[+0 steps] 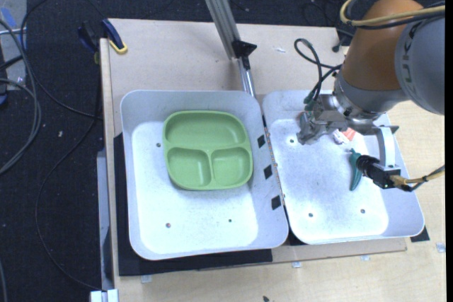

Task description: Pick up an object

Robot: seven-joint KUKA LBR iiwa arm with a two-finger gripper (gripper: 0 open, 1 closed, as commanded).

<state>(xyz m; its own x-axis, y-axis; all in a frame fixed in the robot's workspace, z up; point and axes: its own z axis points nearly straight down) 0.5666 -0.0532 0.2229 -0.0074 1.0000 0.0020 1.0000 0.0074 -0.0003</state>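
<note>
**Position.** The gripper [306, 132] sits low over the right bin [333, 217], at about 10 o'clock from that bin's centre. The arm's grey and orange wrist covers the bin's 1 o'clock corner.

**Jaws.** Whether they are open or closed cannot be told from this angle. Nothing is seen between them, so no grasp is recorded.

**Candidates.**
- A slim teal object [353, 170] lies near the middle of the right bin, at about 4 o'clock from the gripper and apart from it.
- A small red-and-white item [347, 136] shows at the wrist's lower edge, at 12 o'clock in the bin. It is partly hidden and its kind cannot be told.
- A green divided plate [209, 151] lies flat in the left bin [202, 219], at 9 o'clock from the gripper, across the gap between the bins on the bench [177, 53].

**Assessment.** The step in hand appears to be the approach, with the pick not yet made.

**Recommendation.**
1. Take the teal object. It lies free on bare floor, clear of the walls.
2. Centre over its middle and set the jaws across its narrow width.
3. Descend until almost touching the floor, then close.
4. Lift straight up.

The plate's broad, shallow form would probably only offer a rim grip, which makes it the poorer choice.
</note>
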